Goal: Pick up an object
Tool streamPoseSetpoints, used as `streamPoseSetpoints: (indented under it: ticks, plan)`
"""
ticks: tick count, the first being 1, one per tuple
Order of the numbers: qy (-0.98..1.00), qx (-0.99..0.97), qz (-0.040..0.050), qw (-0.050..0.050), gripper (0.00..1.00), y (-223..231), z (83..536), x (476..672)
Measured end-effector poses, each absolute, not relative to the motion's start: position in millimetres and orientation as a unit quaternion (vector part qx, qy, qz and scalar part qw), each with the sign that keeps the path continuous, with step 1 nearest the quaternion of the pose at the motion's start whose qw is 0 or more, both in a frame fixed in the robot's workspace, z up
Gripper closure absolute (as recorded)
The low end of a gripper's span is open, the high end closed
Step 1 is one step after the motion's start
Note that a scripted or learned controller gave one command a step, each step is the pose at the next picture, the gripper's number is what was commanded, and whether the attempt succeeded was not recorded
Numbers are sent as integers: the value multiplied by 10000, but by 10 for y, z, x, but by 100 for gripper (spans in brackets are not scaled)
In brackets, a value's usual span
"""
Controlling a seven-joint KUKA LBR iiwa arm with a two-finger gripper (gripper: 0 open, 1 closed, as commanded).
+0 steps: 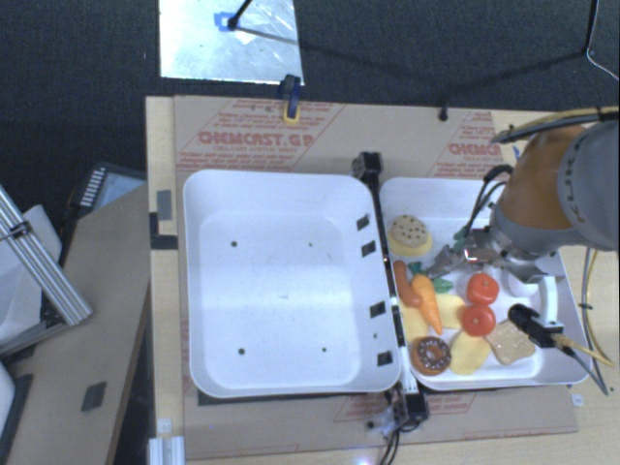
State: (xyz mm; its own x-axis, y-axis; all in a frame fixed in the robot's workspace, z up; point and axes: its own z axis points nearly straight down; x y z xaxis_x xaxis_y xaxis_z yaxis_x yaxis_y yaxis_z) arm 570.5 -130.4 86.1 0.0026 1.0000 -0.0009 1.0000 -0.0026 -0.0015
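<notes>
While toy food crowds the right bin point(441, 194), the gripper point(453, 257) hangs low among it.
Nearest lie a doughnut point(430, 355) and toast point(511, 342); farther, two tomatoes point(480, 303), a carrot point(425, 300), then a cookie point(408, 232). Whether the pincer grips anything, I cannot tell.

I count two white bins: one point(281, 279) at centre, one point(426, 197) at right. In the right bin I see two tomatoes point(482, 288) point(477, 320), one carrot point(427, 301), one cookie point(409, 232), one chocolate doughnut point(430, 355) and one toast slice point(511, 342).
</notes>
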Motion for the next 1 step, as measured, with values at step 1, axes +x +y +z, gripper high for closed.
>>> streamPoseSetpoints:
  ticks: [1]
  plan:
    - [-7059,-7083,-6,-38,0,-1915,1500,5620]
